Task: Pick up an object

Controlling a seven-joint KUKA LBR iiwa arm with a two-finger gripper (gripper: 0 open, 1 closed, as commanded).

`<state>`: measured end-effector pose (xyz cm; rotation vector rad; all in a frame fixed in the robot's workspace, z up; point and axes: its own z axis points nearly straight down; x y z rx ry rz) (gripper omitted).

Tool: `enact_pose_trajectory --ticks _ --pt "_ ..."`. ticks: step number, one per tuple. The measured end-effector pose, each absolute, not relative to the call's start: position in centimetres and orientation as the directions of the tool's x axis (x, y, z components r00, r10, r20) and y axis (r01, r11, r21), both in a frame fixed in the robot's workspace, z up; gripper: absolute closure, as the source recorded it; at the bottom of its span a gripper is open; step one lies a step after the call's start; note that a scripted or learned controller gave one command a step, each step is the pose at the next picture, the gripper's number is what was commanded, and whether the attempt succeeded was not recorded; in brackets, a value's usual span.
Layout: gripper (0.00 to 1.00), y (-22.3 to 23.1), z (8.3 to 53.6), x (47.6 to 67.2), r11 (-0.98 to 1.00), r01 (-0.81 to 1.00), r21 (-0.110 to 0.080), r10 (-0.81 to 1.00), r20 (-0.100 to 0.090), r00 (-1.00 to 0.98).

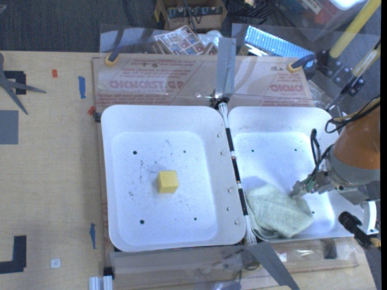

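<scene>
A: In the right bin (266, 125), your gripper (300, 189) is hovering low at the upper right edge of a crumpled pale-green cloth (277, 209). Whether it is parted or pinched I cannot tell; the tip is too small and blurred.

B: So is anything being lifted?

A: Nothing is showing between the tips. You are looking at a pick not yet done: the cloth is lying flat in the near corner, and the yellow block (167, 181) is sitting alone in the middle of the left bin (121, 125), well apart from the arm.

B: And the surfaces?

A: The cloth is soft and rumpled, the block squarish and firm-looking, the bins smooth, shallow white plastic, the left one's floor scuffed with dark specks.
</scene>
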<state>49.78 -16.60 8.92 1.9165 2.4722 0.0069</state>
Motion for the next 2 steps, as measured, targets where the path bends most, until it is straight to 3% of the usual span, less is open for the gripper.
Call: enact_pose_trajectory --ticks 1,2 --pt "1.0 -19.9 8.9 48.3 0.07 0.997 0.012 0.998 -0.006 -0.07" --pt "1.0 -13.3 9.0 48.3 0.191 0.981 0.011 0.982 -0.005 -0.191"
